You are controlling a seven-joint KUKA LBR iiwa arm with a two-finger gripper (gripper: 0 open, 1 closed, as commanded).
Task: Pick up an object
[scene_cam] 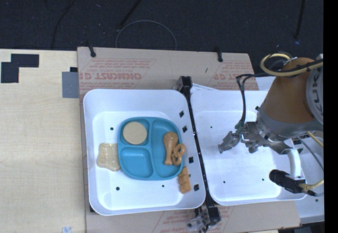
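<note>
Pale wood bench (37, 147) w/ a brown cardboard sheet (158, 65) under two white bins. Behind it is dark floor (211, 5) w/ thin cables (145, 31) trailing across. Black patches (18, 65) and a grey one (69, 84) sit on the bench near its far edge.

The pickable stuff is all in the left bin (100, 102). A blue divided plate (138, 166) lies mid-bin, w/ a tan disc (134, 132) in its far-left section and a pretzel-shaped piece (173, 148) in its right section. A pale slice (108, 156) lies on the bin floor, touching the plate's left rim. A small brown piece (184, 180) lies by the plate's near-right corner, close to the bin's right wall.

A row of black clips (193, 137) runs between the bins. The arm (288, 102) comes in over the right bin (232, 184). The gripper (227, 145) is over that bin's middle, pointing toward the clips, well apart from the food items. Can't tell if the pincer is apart or together; nothing seen in it.
</note>
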